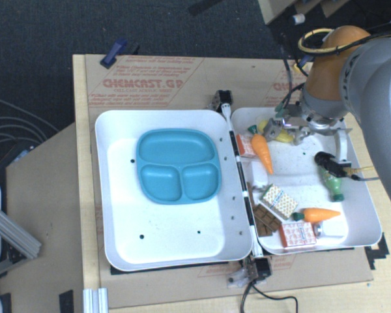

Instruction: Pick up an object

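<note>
Nearest the camera, a small black clamp [257, 266] sits at the near edge of the pale brown surface [85, 109], at the seam between the two bins; far off at the back left corner lies a small dark blue clip-like piece [114, 52]; the shallow white left bin [107, 194] holds a light blue plastic plate with three compartments [178, 165], set toward its far side.

Across the seam, the shallow white right bin [368, 223] carries all the loose things to pick; a flat red-and-white packet [245, 147] lies against its left wall, touching a tapered orange carrot [262, 152]; nearer the camera lie a dark brown ridged block [266, 220] and, just beside it, a box with a pale checked pattern [279, 201].

In the far left corner of that bin sits a small yellow item [284, 136]; the gripper [289, 129] is down right over it, and whether it is spread or closed cannot be told; nothing is seen held.

Further right lie a red-and-white carton [298, 235], a second orange carrot [320, 214], a white tube [331, 228] and a small green bottle-like thing [335, 189]; the grey arm with its orange band [329, 77] comes in from the right.
</note>
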`<state>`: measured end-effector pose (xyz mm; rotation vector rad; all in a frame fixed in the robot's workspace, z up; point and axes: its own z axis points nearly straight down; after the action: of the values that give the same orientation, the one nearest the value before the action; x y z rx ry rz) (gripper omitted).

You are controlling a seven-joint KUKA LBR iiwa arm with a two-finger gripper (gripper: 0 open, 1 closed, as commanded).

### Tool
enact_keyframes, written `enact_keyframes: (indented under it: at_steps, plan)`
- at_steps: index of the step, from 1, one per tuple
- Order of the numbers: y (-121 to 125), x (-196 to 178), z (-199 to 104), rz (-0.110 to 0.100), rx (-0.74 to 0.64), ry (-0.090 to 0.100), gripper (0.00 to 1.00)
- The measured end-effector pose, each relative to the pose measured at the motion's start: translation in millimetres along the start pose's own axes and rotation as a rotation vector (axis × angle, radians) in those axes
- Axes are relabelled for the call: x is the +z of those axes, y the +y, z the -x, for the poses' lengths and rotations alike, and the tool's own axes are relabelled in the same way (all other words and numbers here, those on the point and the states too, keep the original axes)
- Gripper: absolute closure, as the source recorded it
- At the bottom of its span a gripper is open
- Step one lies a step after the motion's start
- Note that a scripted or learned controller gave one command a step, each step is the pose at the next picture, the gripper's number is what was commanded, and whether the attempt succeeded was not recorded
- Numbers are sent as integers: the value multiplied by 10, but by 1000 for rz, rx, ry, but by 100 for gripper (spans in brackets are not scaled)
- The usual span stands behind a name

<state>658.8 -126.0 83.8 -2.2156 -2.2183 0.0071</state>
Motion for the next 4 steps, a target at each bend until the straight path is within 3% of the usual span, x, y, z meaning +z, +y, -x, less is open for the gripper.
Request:
enact_keyframes:
  at_steps: [1, 2, 3, 4]
  plan:
    - [2, -106, 2, 0, -1, -2, 100]
    - [2, -106, 5, 0, -1, -3, 0]
    - [77, -9, -306, 6, 1, 0, 0]
    - [-287, -6, -288, 8, 2, -3, 0]
